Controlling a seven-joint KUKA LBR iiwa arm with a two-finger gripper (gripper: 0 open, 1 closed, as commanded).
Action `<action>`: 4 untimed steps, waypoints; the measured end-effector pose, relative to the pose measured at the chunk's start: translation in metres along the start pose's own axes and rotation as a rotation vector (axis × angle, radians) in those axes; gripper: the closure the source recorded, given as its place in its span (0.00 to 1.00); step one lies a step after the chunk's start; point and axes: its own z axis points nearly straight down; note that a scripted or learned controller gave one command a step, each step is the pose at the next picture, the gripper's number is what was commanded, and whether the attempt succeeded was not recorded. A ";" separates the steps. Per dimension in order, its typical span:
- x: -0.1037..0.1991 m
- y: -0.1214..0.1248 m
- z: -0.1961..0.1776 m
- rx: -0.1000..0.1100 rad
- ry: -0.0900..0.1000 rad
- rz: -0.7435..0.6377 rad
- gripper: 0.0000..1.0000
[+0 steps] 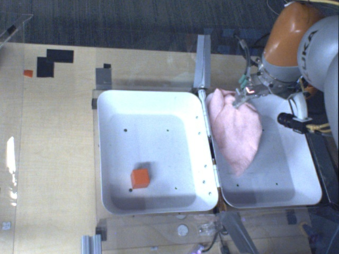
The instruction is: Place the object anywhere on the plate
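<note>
A pink cloth [235, 131] hangs bunched over the left side of the right bin [286, 179], its lower end tapering to a point. Its left edge overlaps the divider between the bins. My gripper [241, 97] is at the cloth's upper right corner, and the fingers are shut on a fold of the fabric there. The cloth's top is gathered up toward the gripper. An orange cube [140, 178] lies on the floor of the left bin [159, 120], near its front left, far from the gripper.
The arm's orange band and grey wrist [296, 36] hang over the right bin's back right corner. A black cable fitting [291, 121] juts over that bin's right side. A metal post [201, 62] stands behind the divider between the bins.
</note>
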 end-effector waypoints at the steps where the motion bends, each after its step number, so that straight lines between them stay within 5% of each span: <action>1: 0.001 0.002 -0.039 0.000 0.000 -0.005 1.00; 4: 0.134 -0.034 -0.045 -0.004 0.000 -1.204 1.00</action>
